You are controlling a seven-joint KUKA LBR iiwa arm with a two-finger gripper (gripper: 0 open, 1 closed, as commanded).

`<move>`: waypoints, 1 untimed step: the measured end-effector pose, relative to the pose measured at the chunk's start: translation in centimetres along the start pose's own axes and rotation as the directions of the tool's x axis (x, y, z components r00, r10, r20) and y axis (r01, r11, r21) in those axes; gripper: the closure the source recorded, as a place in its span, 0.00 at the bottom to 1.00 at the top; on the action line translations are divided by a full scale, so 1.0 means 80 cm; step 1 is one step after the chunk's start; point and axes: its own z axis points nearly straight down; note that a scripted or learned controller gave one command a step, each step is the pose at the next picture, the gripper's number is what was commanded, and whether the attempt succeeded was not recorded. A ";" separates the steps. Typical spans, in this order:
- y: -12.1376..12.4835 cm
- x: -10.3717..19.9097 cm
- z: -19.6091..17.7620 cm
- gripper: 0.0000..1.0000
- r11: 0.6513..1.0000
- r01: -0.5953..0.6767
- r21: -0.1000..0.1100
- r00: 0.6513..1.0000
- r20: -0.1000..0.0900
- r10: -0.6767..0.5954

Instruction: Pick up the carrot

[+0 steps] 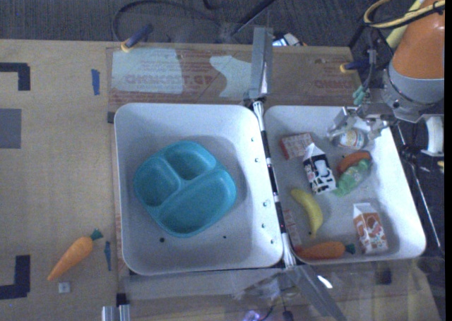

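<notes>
Right bin (pixel 409 238) is the supply side: milk carton (pixel 319 171), banana (pixel 309 210), juice carton (pixel 369 228), green bottle (pixel 352 178) lie loose w/ a carrot (pixel 323 250) along its near wall, beside the banana's lower tip. Left bin (pixel 141 242) holds a teal divided plate (pixel 185 187), prob. the drop side. A 2nd carrot (pixel 70 257) lies on the bench outside the bins. Gripper (pixel 351 131) hangs over the right bin's far end, above an orange item (pixel 353 159); jaw state: cannot tell. Binned carrot is well apart from it, toward the near wall.
</notes>
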 end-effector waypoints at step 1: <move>-0.016 -0.082 0.044 0.00 0.999 -0.052 0.000 0.999 0.001 0.052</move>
